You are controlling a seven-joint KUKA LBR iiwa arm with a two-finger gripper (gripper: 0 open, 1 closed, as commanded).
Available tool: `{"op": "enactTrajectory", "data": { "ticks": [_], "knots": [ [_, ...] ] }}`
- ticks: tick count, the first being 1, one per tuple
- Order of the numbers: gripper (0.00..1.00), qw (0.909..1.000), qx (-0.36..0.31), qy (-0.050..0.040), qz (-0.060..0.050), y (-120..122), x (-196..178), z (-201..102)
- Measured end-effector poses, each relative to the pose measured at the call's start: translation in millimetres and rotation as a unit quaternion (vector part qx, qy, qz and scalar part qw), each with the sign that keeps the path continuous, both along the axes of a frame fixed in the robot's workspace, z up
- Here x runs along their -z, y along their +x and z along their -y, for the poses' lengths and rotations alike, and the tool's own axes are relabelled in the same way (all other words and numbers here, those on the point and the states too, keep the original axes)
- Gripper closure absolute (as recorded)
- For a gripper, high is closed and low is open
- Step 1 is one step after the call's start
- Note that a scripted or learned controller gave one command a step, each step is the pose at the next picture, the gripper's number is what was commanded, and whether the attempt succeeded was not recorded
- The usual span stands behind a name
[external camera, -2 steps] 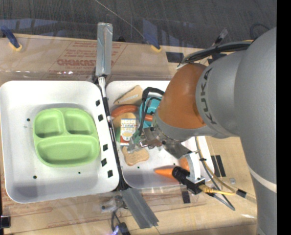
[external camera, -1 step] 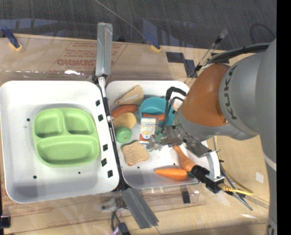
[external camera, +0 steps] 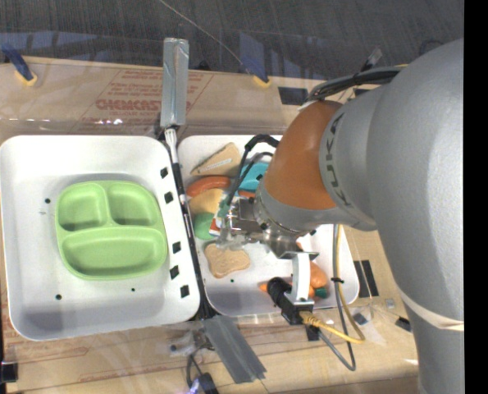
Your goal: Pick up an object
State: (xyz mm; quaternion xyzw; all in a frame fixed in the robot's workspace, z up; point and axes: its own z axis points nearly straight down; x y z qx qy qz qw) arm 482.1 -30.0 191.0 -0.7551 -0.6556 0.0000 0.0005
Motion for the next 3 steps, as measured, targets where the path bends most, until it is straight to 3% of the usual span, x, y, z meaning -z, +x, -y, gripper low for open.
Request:
{"op": "enactTrajectory", "data": {
  "ticks": [1,2,3],
  "knots": [
    [1.0,0.9998,-0.021,0.0004,-0.002,-6,0,51],
    [1.0,0.9964,0.085,0.0004,-0.001,-5,0,-29],
    [1.0,0.9768,0.214,-0.0009,-0.003,56,1,-78]
  ]
}}
